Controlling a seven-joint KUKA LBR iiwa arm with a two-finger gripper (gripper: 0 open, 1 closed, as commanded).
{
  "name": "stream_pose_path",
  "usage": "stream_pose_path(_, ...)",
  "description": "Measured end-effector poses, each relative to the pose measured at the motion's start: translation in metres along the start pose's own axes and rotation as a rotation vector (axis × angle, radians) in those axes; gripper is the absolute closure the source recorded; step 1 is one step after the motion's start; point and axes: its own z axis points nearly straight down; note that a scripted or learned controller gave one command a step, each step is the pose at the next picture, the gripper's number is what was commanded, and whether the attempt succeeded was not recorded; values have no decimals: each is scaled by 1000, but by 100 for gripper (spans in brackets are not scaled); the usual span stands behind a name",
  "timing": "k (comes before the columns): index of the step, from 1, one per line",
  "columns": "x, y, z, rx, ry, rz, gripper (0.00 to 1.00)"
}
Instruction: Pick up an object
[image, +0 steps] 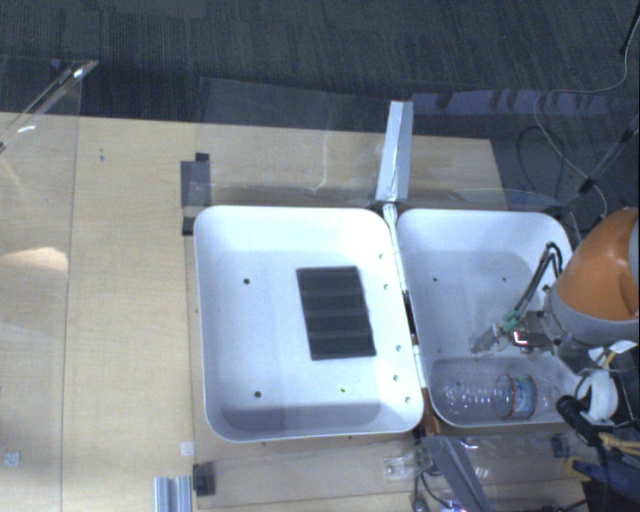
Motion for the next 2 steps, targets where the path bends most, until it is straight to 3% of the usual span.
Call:
stream_pose_path(1,43,71,2,1,3,102,0)
stream_pose_path(2,1,165,5,8,1,101,0)
